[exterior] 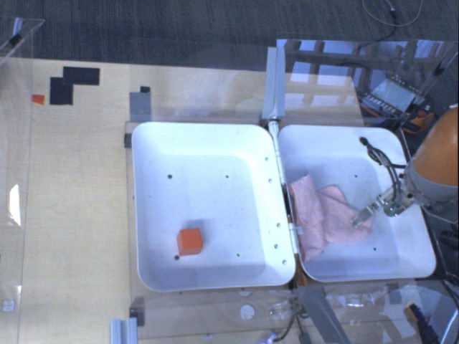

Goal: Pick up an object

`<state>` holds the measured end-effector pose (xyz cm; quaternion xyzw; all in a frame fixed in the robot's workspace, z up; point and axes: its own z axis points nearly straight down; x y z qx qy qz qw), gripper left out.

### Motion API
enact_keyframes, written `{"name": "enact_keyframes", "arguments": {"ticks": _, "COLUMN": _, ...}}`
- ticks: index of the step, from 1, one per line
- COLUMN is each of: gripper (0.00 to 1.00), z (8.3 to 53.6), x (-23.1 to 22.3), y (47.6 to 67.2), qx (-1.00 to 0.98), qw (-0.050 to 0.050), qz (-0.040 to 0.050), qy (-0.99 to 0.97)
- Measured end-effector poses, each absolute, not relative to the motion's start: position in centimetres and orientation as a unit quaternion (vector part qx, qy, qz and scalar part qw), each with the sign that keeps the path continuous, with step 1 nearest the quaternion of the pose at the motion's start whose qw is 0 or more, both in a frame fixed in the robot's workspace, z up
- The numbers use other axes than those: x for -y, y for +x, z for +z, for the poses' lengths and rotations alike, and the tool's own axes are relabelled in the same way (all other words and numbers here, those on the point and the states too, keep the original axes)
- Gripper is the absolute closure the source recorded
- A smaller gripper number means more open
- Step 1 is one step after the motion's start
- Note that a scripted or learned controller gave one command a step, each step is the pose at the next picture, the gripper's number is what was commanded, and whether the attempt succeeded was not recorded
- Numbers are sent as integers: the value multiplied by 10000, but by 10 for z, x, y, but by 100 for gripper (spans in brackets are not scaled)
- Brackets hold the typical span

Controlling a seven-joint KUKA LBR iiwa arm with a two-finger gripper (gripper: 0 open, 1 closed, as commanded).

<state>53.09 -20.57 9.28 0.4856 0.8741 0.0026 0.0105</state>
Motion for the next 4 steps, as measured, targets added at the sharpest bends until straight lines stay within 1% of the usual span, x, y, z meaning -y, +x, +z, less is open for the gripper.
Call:
{"name": "enact_keyframes", "arguments": {"ticks": 1, "gripper": 0, "z": 93, "x": 133, "y": 517, "qx": -9139, "qw": 108, "qz": 29, "qy": 4057}}
{"name": "enact_keyframes", "arguments": {"ticks": 2, "gripper": 0, "z": 92, "x": 102, "y": 494, "qx": -8608, "qw": 113, "qz": 39, "qy": 5088}}
{"name": "enact_keyframes", "arguments": {"ticks": 3, "gripper": 0, "z": 202, "x": 137, "y": 542, "qx": -8574, "qw": 67, "qz": 21, "qy": 5145}}
{"name": "enact_keyframes", "arguments": {"ticks": 4, "gripper": 100, "z": 214, "x": 136, "y": 544, "qx": -8588, "qw": 112, "qz": 37, "qy": 5121}}
